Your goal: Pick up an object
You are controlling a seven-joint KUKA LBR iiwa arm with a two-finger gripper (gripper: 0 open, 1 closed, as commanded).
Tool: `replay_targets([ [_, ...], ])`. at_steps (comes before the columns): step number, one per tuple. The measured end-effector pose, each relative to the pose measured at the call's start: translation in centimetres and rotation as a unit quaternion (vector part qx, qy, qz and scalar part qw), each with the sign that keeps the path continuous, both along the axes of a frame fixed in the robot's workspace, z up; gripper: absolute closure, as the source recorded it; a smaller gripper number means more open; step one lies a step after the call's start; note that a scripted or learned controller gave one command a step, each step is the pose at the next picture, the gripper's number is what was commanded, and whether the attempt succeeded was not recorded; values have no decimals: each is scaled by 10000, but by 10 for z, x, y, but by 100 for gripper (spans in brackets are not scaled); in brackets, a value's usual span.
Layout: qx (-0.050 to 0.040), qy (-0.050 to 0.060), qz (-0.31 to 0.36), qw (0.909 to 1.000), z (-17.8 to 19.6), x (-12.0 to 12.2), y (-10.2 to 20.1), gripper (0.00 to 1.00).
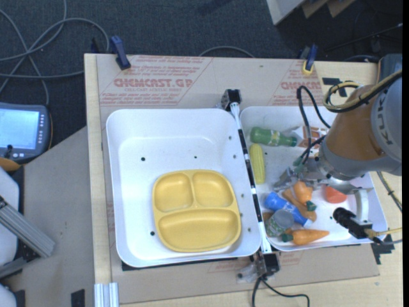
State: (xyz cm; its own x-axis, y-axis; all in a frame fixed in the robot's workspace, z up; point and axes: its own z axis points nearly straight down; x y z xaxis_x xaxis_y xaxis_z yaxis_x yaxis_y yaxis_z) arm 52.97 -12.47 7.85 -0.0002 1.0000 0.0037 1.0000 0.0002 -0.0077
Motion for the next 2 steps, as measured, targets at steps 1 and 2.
replay_targets([
  [1,-22,-51,-8,10000,16,3,-2,100],
  [2,-12,-114,53,9999,113,64,75,100],
])
